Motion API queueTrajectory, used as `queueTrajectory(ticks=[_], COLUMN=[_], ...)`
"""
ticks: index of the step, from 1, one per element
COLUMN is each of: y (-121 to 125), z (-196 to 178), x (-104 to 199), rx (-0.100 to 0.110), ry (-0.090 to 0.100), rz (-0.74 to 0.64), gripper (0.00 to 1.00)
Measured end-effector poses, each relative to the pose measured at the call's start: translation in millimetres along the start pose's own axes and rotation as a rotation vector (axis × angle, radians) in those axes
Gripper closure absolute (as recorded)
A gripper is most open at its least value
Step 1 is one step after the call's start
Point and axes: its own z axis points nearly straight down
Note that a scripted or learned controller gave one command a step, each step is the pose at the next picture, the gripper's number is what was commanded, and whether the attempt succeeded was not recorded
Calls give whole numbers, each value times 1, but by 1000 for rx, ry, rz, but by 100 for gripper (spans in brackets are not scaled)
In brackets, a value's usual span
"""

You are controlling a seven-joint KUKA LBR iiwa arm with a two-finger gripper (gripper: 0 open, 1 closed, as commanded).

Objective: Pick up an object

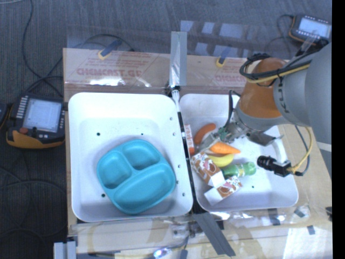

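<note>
My gripper (pixel 228 133) reaches down into the right bin (pixel 269 196), over a heap of small toy foods near its left wall. Right beside its tip lie a red-orange sausage-shaped piece (pixel 204 133) and an orange carrot (pixel 226 148). Just below the carrot are a yellow banana (pixel 220 159) and a green bottle (pixel 240 170). A red-patterned carton (pixel 203 167) and a white carton (pixel 226 188) lie in front of them. Nothing is visibly lifted from the heap.
The left bin (pixel 108 112) holds a blue divided plate (pixel 136 174) toward its front. A ridge (pixel 182 144) separates the two bins. The grey arm with its orange band (pixel 264 96) covers the right bin's back right part.
</note>
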Motion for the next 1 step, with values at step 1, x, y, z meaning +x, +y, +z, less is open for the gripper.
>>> queueTrajectory(ticks=[1], y=[3], z=[-11], x=[2], rx=[-7], ry=[3], rz=[-1], gripper=[100])
